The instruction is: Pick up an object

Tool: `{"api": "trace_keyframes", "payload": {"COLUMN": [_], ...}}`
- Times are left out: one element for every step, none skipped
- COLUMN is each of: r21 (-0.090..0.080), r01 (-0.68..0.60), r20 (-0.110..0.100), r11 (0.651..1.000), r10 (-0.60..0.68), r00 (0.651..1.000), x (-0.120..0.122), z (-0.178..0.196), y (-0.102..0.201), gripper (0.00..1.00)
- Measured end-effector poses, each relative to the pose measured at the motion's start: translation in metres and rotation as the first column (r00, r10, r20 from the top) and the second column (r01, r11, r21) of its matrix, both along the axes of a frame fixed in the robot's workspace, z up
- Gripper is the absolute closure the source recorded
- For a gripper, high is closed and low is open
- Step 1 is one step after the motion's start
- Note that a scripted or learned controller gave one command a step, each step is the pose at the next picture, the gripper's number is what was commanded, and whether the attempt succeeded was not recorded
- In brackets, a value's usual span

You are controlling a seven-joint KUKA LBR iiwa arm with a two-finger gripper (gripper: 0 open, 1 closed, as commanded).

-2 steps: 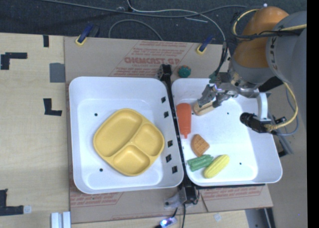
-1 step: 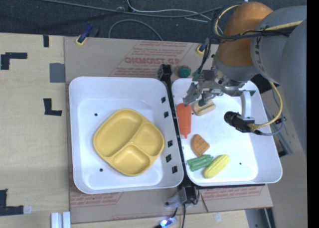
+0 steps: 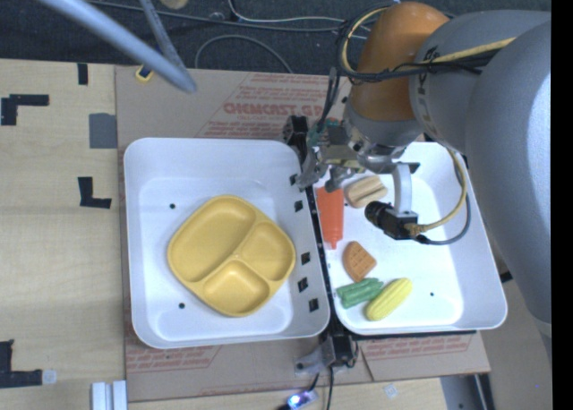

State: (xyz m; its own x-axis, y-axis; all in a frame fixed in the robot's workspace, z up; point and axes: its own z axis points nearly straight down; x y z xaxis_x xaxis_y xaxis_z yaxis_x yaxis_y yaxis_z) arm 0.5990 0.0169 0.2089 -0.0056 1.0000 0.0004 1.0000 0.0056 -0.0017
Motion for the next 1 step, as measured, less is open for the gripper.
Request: {"api": "trace_keyframes", "payload": {"r21": [0.000], "r01": [-0.001], "r20": [0.000], "r11": [1.000], "r10": [0.001], "r00": [1.000], "x": [-0.0022], "z": [0.0004], "y": [0.0498], "gripper": [1.00]}}
